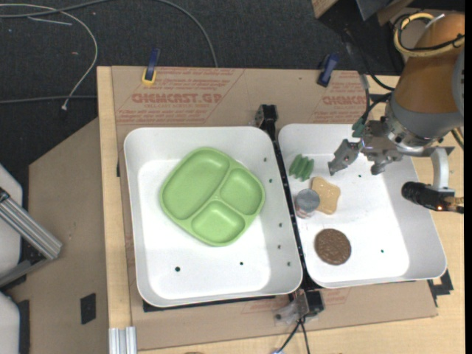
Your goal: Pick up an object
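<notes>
Two bins (147, 220), green divided plate (212, 195) left, brown disc (332, 246) right

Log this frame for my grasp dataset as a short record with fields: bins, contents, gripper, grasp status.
left bin: green divided plate
right bin: green ridged piece, tan biscuit-like piece, small grey cylinder, round brown disc
gripper: over the right bin's upper part, fingers spread
grasp status: nothing between the fingers
nearest item to gripper: tan biscuit-like piece, apart from it
</notes>
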`<state>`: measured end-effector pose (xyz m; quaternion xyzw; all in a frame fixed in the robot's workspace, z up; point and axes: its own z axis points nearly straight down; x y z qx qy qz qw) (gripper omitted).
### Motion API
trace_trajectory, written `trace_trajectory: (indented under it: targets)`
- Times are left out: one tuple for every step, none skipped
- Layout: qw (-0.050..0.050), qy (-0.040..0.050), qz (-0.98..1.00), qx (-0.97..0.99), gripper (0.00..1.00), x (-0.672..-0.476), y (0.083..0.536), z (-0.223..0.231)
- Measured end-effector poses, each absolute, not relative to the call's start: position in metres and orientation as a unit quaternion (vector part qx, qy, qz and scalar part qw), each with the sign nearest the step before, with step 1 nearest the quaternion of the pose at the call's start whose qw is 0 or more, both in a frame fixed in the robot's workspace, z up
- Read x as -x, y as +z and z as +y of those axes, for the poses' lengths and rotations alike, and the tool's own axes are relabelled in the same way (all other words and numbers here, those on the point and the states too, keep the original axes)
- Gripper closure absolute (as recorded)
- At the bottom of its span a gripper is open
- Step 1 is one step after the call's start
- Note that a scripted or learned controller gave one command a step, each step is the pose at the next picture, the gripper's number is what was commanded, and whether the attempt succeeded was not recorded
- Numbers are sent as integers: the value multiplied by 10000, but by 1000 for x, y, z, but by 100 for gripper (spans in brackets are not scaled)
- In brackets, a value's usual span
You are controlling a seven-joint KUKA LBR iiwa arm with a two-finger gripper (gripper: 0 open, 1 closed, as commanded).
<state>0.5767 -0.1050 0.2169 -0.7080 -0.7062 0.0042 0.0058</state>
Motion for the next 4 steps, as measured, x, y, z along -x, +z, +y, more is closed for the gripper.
trace_trajectory:
  targets:
    - [8,2,-7071,7071,0,-579,223,-105]
    - [29,15,-7070,7072,0,-581,181,-105]
    - [36,19,-7067,7075,0,-577,119,-108]
    - [11,-15,-7070,7072,0,-579,87,-107]
